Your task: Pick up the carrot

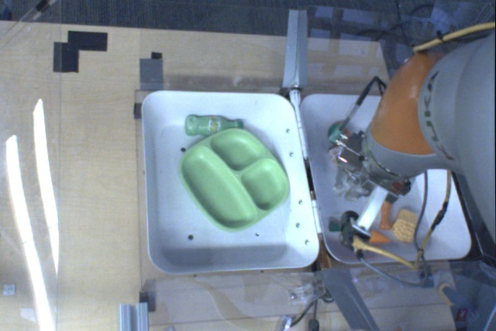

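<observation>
The carrot (380, 239) shows as a short orange piece near the front of the right bin (457, 244), partly covered by the robot's own hardware. My gripper (349, 176) hangs low over the left-middle of that bin, a little behind and to the left of the carrot. The grey arm with its orange band (403, 108) covers most of the bin behind it. I see nothing held in the gripper.
A tan, cracker-like block (404, 226) lies just right of the carrot. The left bin (163, 244) holds a green divided plate (203, 182) and a green bottle (211, 123) lying on its side behind it. A metal divider (304, 167) separates the bins.
</observation>
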